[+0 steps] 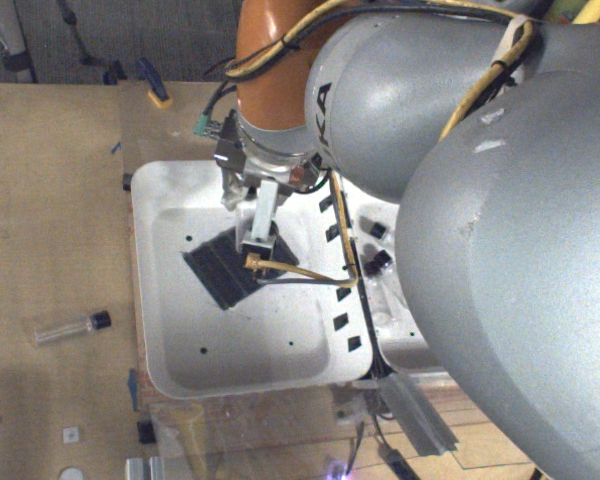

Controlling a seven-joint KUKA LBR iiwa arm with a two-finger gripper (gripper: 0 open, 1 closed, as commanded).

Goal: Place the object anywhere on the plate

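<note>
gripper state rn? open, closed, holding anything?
Gripper: cannot be told from this view; it is over the white bin.

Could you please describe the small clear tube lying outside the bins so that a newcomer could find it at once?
Start at the big white bin and look to its left in the picture, on the tan bench. A small tube lies there on its side. Its see-through body and black cap set it apart from the tiny scraps nearby.
</note>
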